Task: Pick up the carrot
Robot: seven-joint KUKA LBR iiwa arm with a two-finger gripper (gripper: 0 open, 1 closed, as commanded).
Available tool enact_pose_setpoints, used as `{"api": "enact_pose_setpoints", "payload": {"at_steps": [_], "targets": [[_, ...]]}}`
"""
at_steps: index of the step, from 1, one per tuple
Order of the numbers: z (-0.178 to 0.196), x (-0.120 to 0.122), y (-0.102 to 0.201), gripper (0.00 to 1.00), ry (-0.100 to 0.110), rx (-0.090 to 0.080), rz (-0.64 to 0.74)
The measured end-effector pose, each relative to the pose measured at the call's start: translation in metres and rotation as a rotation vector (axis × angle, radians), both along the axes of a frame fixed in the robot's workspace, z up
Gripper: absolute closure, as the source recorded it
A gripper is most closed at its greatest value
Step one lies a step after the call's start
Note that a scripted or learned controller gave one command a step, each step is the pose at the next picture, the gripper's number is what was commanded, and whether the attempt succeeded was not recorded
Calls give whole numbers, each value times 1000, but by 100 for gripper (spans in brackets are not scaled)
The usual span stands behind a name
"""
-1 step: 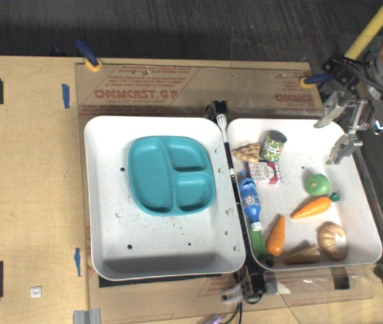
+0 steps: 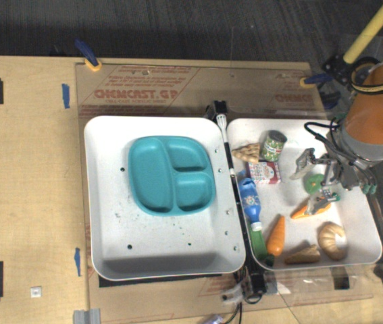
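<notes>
Jaws over white bin — wooden bench

Single fixed cam above bench, slanted down, both bins in frame.

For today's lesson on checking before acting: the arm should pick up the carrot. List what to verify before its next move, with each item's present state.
1. Orange tapered carrot lies in the right white bin: ok.
2. Carrot top unobstructed: ok.
3. Gripper above carrot: not ok, it hangs over a small orange piece up-right of it.
4. Carrot between fingers: not ok.
5. Room around carrot: not ok, green bottle alongside; brown piece close.
6. Finger opening: cannot tell.
</notes>
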State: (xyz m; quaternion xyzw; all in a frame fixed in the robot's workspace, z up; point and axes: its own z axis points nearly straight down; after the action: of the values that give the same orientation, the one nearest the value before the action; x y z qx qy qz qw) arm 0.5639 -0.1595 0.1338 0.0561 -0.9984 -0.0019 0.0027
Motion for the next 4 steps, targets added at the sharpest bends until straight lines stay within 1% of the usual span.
{"api": "enact_pose_setpoints", "payload": {"at_steps": [1, 2, 3, 4], "targets": [[-41, -39, 40, 0, -12, -2, 239], [-43, -61, 36, 0, -29, -7, 688], [-42, -68, 51, 0, -27, -13, 1017], [-40, -71, 47, 0, -43, -20, 658]]}}
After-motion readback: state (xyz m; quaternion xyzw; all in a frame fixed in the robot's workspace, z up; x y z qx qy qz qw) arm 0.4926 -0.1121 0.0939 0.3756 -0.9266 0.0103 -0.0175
